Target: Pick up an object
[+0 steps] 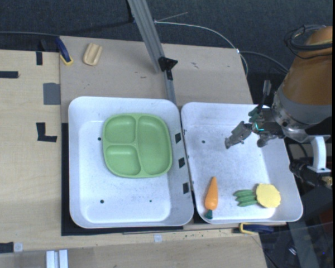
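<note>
Nearest the camera, along the near edge of the right bin (pixel 279 202), three things are laid in a row: a carrot (pixel 211 192) at the left, a green pod (pixel 245 197) in the middle, and a yellow piece (pixel 268 195) touching the pod on its right. Above the far half of that bin the gripper (pixel 247 136) is held, well apart from all three, its two dark fingers (pixel 237 135) spread apart with nothing seen between them. Behind it the grey arm (pixel 307 88) is seen entering from the right. In the left bin (pixel 78 166) a green divided plate (pixel 137 144) is set, toward its far side.
</note>
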You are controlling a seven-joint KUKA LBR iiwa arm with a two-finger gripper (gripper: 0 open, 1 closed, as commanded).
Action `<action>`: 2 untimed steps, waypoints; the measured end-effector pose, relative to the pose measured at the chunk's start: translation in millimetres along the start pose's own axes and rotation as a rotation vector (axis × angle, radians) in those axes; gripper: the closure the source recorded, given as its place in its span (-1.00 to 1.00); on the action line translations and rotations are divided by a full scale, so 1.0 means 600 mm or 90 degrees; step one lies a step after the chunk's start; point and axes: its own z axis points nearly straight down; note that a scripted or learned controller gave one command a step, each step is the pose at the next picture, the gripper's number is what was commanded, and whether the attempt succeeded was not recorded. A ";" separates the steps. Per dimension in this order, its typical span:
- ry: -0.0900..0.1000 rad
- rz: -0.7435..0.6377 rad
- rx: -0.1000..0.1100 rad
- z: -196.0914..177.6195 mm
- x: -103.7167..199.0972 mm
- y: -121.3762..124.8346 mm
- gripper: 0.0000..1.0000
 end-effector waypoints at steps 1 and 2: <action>0.000 0.000 0.000 0.000 0.000 0.000 -1.00; 0.000 0.001 0.005 0.102 0.009 -0.011 -1.00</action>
